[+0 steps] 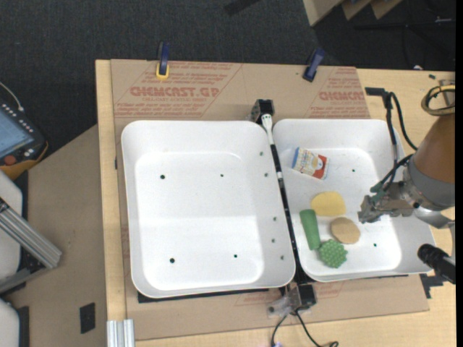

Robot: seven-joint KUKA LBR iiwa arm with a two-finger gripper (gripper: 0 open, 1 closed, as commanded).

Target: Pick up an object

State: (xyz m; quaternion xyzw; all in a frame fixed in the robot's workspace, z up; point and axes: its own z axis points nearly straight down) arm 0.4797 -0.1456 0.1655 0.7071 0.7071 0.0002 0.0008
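Green and knobbly, a small ball-like toy (333, 254) lies nearest the camera in the right bin (376, 132), close to that bin's front wall. Just beside it, a green stick (309, 229) lies lengthwise, near the divide between the bins. Touching or almost touching the toy's far side is a tan round disc (346, 230), and just behind that a yellow rounded piece (328, 204). Further back, set apart from the cluster, a small white packet with red and blue print (310, 163) lies tilted.

All five things sit in the right bin, bunched toward its left and front — likely candidates for the pick. The left bin (145, 215) is bare white, offering wide open room.

From the right, the grey arm with its orange band reaches over the right bin's edge. Its gripper (369, 212) hangs just right of the tan disc, low over the bin floor; nothing can be seen between its fingers, and how far apart they stand is too blurred to tell. Bare floor lies behind and right of the gripper — the cluster crowds its left
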